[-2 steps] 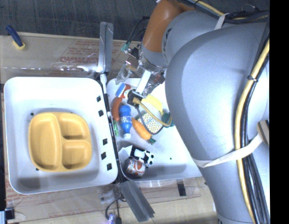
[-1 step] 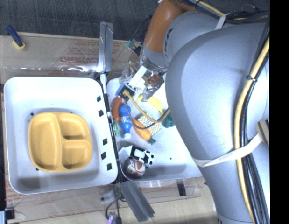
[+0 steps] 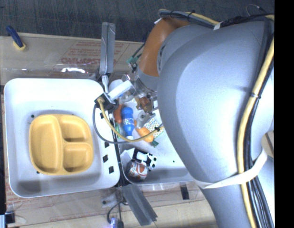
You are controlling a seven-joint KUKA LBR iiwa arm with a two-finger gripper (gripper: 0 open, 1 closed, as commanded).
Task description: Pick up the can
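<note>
KUKA iiwa arm: outward appearance

The arm has a smooth, rounded light grey casing with a soft sheen. An orange band encircles it above the wrist. A bundle of cables, yellow and black among them, runs along the outside of the casing, and a pale strap crosses the lower body. At the wrist, small white and metallic fittings are seen, with a black and a yellow cable looping out below them
</note>
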